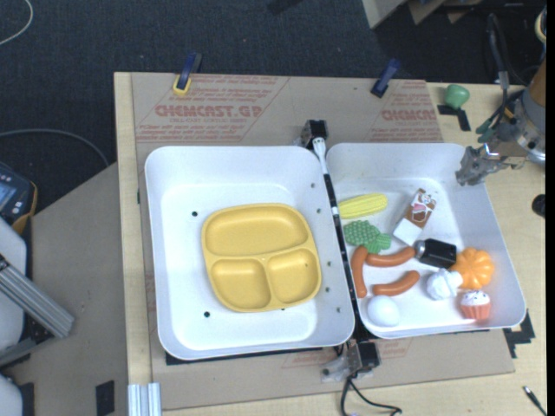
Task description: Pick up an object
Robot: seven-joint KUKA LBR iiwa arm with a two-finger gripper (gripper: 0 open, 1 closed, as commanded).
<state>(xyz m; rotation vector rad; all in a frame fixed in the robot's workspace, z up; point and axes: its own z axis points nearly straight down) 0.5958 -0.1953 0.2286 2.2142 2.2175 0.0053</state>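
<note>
The pincer (473, 167) hung at the far right rim of the right bin (499, 224), above the toys. Inside lay a corn cob (362, 204), two sausages (381, 261), a white egg (383, 311), a small pumpkin (475, 267) and a cupcake (474, 303). The left bin (165, 232) held a yellow divided plate (258, 256).

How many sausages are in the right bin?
3. One sausage lies mid-bin beside the green piece, a second sausage just below it, and a third sausage runs along the bin's left wall. None seems hidden.
</note>
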